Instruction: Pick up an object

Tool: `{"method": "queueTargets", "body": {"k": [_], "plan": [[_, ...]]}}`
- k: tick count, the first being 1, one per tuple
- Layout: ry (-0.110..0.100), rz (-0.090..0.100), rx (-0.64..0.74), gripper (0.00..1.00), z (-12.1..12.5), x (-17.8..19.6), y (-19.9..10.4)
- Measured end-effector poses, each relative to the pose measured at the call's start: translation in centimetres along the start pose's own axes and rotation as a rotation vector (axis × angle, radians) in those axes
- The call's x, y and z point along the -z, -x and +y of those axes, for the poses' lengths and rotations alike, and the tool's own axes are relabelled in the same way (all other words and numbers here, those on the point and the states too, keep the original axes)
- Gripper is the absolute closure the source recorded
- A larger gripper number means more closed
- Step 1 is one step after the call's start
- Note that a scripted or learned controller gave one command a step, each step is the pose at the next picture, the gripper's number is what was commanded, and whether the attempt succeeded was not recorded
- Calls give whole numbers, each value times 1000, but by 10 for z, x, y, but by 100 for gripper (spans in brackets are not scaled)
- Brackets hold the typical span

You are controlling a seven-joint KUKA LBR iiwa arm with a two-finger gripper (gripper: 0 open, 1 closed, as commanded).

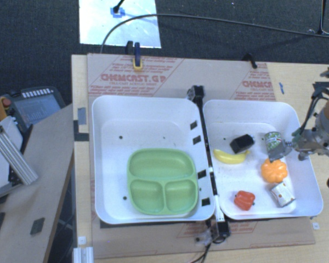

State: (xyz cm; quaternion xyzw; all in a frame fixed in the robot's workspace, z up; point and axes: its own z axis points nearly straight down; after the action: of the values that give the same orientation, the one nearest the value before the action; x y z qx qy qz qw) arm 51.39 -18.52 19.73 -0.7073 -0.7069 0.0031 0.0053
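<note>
The right bin [252, 111] holds a black block [242, 143], a yellow banana [230, 156], a green-labelled can [273, 141], an orange pepper-like fruit [274, 171], a red pepper [244, 200] and a small white carton [283, 194]. My gripper [289, 146] reaches in over the bin's right rim. It hangs just right of the can and just above the orange fruit. I see nothing held in it.
The left bin [115, 125] carries a green three-compartment plate [162, 181]. A black divider strip [204, 152] runs between the bins. A tablet [35, 108] and a metal rail [11, 155] lie on the side table at left.
</note>
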Motion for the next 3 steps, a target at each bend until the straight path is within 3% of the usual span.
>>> {"method": "queueTargets", "body": {"k": [1, 3], "plan": [[13, -3, 4, 0, 3, 7, -1], [9, -2, 2, 0, 0, -78, -2]]}}
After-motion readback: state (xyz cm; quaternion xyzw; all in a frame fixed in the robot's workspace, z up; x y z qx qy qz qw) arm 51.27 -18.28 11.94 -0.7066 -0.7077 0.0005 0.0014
